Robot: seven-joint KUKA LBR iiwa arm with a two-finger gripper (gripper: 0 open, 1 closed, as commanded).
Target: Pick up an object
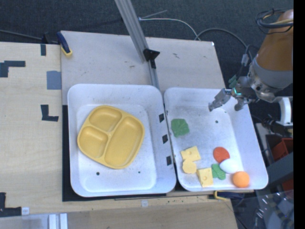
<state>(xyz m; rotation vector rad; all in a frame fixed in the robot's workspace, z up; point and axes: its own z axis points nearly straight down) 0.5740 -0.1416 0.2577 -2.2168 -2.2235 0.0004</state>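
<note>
Lighting even and fairly bright from overhead, with soft short shadows beside the yellow tray (111, 136) and under the arm (274, 51); white bins (78, 99) slightly washed out without hard glare; image soft and grainy, fine detail on the small items blurred.

I have two bins side by side on the bench, their inner edges touching. The left bin (76, 128) holds a divided tray (111, 136), lying a little left of its middle. The right bin (248, 128) holds the small items. A leaf-shaped piece (179, 127) lies near its left wall. Toward the near edge I see two cheese pieces (190, 158) touching each other, with a third cheese block (205, 176) just in front of them. Right of those, a tomato slice (221, 153), an egg (229, 166) and a ball (241, 179) cluster in the near right corner. The gripper (229, 100) hangs over the bin's far right part, well apart from all the items.
</note>
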